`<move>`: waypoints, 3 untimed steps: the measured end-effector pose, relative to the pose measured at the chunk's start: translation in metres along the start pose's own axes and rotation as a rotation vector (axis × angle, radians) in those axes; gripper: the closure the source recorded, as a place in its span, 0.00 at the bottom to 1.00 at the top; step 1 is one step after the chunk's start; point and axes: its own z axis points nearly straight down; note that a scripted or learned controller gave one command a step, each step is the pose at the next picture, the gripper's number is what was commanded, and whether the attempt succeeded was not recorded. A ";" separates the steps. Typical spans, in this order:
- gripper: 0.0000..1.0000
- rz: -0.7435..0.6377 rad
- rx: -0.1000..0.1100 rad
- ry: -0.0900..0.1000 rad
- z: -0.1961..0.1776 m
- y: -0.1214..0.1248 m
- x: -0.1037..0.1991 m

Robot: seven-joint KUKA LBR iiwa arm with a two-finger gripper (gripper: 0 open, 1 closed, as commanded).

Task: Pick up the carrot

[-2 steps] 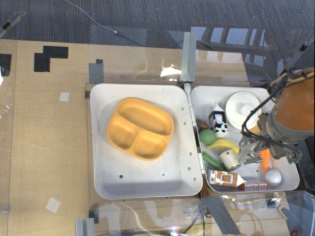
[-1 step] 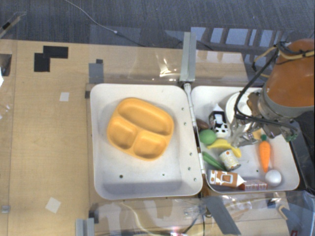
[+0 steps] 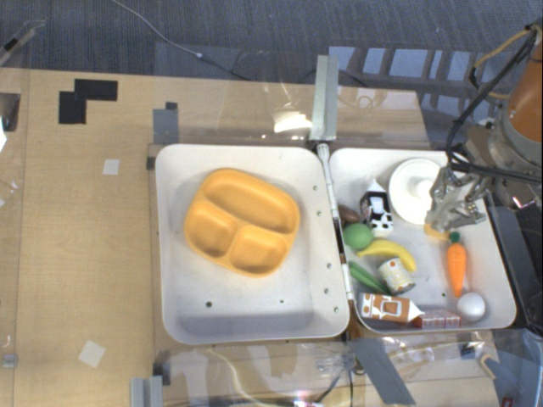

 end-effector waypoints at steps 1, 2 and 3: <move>1.00 -0.317 -0.013 0.013 0.143 -0.053 0.015; 1.00 -0.404 -0.016 0.014 0.220 -0.080 0.056; 1.00 -0.479 -0.008 0.005 0.171 -0.049 0.020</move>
